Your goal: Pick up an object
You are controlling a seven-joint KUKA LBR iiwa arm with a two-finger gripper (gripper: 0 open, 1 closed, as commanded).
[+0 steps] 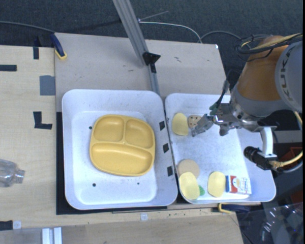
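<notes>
My gripper [212,127] hangs over the upper middle of the right bin [254,159], open, with bare bin floor between its fingers. Just left of its left fingertip [199,129] lie a yellow rounded piece [180,124] and a small beige dotted piece [194,119]. Along the bin's front edge sit a tan round piece [187,166], a yellow piece [189,185] with a bit of green beside it, another yellow piece [216,183] and a small red, white and blue box [238,185].
A yellow divided plate [123,144] lies in the left bin [73,136]. A slanted metal pole [133,29] rises behind the bins. A clear plastic bottle [4,171] lies on the bench at far left. Cables run near the arm's wrist.
</notes>
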